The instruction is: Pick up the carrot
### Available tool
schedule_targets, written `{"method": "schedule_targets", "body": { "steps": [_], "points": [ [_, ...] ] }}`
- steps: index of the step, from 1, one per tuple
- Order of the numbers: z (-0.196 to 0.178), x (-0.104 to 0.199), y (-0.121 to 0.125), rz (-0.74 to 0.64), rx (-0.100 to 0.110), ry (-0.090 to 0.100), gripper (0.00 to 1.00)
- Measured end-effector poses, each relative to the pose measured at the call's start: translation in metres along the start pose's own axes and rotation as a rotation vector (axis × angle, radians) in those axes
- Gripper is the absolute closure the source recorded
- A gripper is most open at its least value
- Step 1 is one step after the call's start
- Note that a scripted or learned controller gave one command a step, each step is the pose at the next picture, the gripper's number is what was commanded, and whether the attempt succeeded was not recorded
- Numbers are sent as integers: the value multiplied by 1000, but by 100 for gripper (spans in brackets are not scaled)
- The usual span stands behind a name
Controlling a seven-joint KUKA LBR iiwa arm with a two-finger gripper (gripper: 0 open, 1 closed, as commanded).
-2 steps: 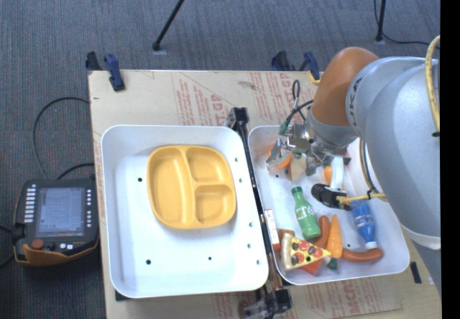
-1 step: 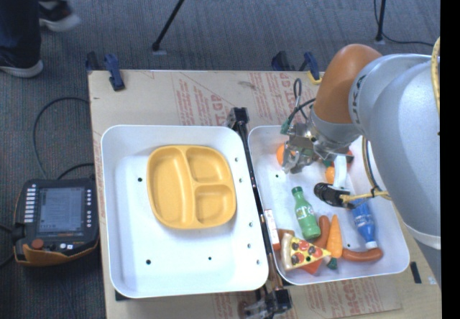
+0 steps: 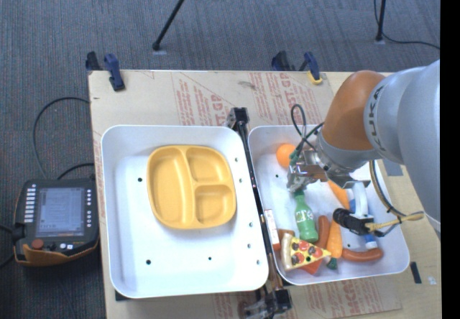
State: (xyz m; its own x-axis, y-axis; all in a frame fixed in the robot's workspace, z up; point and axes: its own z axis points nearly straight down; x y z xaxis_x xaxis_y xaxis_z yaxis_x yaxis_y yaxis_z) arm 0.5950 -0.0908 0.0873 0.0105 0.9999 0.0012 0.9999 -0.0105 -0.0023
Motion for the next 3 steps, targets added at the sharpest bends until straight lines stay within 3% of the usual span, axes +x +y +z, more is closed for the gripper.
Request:
{"method": "schedule_targets", "body": {
  "steps": [1, 2, 3],
  "points": [
    [0, 0, 0, 1, 0, 0, 0],
    [-1, -1, 44, 185, -1, 0, 0],
    [-1, -79, 50, 257, -1, 0, 0]
  ]
}}
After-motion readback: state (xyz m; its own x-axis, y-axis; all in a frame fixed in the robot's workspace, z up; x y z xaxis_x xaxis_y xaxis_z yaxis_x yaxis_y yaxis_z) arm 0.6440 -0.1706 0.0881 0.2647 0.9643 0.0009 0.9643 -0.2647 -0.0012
